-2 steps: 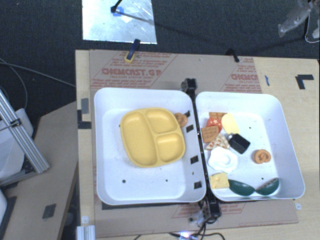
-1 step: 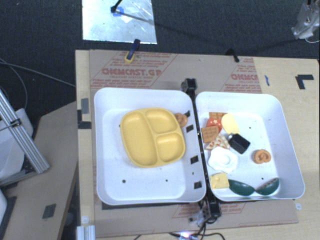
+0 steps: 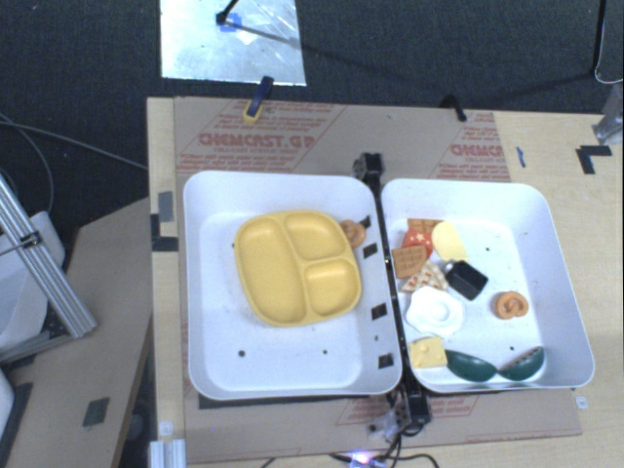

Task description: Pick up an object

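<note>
The right white bin [image 3: 556, 252] holds several toy foods: a yellow wedge [image 3: 448, 241], a waffle piece [image 3: 409, 260], a pizza slice [image 3: 423, 280], a black block [image 3: 465, 280], a fried egg [image 3: 434, 311], a small donut [image 3: 510, 305], a cheese square [image 3: 427, 352] and a dark green curved piece [image 3: 492, 365]. In the left white bin [image 3: 210, 359] lies a yellow divided plate [image 3: 295, 265]. A small brown pastry [image 3: 353, 232] rests by the plate's upper right corner.
Both bins sit on a cardboard sheet [image 3: 292, 135] on the wooden bench. A black clamp [image 3: 370, 166] sits at the back where the bins meet. A metal frame [image 3: 39, 261] stands at the left. A shiny sheet [image 3: 232, 25] lies on the dark floor behind.
</note>
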Controlling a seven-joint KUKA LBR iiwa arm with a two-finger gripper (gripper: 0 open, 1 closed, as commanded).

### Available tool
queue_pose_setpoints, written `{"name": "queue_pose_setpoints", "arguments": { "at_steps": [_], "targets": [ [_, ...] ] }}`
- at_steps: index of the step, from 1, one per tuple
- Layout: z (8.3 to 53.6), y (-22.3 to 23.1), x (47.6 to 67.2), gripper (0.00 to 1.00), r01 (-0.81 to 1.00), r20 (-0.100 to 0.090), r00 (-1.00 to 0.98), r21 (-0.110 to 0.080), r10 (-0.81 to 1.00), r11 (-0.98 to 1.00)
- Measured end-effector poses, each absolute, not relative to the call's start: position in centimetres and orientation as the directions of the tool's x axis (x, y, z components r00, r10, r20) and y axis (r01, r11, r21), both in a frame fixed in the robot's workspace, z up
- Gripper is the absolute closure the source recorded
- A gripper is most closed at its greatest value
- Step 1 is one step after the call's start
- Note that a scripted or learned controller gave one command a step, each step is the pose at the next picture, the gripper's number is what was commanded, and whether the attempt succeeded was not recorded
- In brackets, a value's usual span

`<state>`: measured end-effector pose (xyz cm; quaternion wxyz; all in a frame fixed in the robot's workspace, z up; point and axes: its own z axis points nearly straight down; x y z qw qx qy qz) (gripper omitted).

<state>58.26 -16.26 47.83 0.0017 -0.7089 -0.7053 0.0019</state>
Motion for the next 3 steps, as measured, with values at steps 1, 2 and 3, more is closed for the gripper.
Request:
{"name": "queue_pose_setpoints", "arguments": {
  "at_steps": [1,2,3],
  "targets": [
    [53.9,-17.8,60.5,1.00,1.000,-0.004,-0.001,0.010,1.000,0.001],
    [53.2,-20.8,59.3,1.00,1.000,-0.002,0.001,0.003,1.000,-0.001],
    [53.6,-20.6,62.5,1.00,1.000,-0.003,-0.006,0.006,1.000,0.006]
  ]
}}
